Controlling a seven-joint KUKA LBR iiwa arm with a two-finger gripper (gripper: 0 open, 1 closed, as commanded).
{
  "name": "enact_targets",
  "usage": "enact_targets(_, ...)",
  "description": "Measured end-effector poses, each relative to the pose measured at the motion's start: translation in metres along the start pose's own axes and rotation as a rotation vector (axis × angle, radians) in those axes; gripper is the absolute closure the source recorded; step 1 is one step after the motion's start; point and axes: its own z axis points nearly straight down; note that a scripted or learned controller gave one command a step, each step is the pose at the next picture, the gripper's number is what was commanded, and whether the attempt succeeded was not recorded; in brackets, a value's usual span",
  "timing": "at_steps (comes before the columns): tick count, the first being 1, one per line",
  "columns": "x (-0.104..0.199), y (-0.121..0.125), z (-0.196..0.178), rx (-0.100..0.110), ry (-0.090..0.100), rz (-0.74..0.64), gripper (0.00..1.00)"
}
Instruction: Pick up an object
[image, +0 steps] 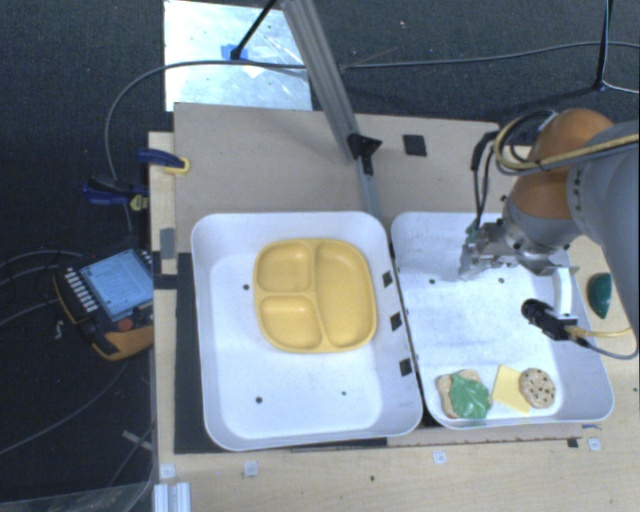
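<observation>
The pincer (478, 262), its grip state unclear, hovers in the right bin (440, 300), well apart from the cookie (537, 387).

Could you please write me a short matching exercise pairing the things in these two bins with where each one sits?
Things:
1. yellow divided plate
2. cookie
3. green toy
4. end effector

Places:
A. right bin, near edge, left of the yellow wedge
B. over the right bin's far part
C. left bin
D. right bin, near right corner

Pairs: 1-C, 2-D, 3-A, 4-B
</observation>
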Motion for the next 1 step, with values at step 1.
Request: enact_targets(1, -0.0007, 0.0119, -0.0509, -0.002, 0.0, -0.004, 1.0)
